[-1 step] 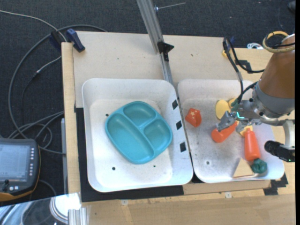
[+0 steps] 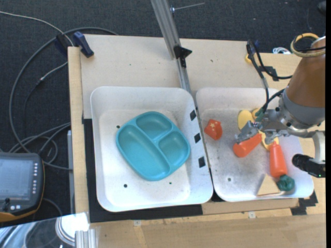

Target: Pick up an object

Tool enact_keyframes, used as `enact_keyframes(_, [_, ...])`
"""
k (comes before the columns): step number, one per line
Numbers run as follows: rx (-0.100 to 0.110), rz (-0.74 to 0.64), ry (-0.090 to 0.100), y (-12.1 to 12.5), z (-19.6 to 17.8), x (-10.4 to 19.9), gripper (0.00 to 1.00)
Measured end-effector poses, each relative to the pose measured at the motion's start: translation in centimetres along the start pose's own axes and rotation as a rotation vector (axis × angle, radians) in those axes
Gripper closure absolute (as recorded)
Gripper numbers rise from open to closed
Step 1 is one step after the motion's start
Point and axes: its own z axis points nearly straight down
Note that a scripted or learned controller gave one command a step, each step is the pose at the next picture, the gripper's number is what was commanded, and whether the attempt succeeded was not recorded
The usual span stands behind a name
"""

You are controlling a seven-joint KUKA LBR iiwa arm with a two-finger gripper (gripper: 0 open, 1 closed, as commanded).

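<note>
The right bin (image 2: 227,182) holds several toy foods. A red strawberry-like piece (image 2: 213,129) lies near its left wall. A yellow piece (image 2: 245,119) sits behind an orange chunk (image 2: 247,146). An orange carrot (image 2: 277,159) with a green top (image 2: 285,183) lies toward the front right, next to a tan wedge (image 2: 268,186). My gripper (image 2: 249,134) reaches in from the right and hangs directly over the orange chunk, touching or nearly touching its top. The arm's grey wrist hides part of the bin's right side.
The left bin (image 2: 103,138) holds a teal divided plate (image 2: 153,144). A metal pole (image 2: 168,19) slants down to the divider between the bins. Cables run along the bench's back right, and a dark clamp (image 2: 83,44) sits at its back left corner.
</note>
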Motion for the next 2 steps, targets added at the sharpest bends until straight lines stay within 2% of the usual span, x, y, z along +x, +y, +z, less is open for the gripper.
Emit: enact_keyframes(2, [0.007, 0.002, 0.002, -1.5, 10.0, 0.0, 0.0])
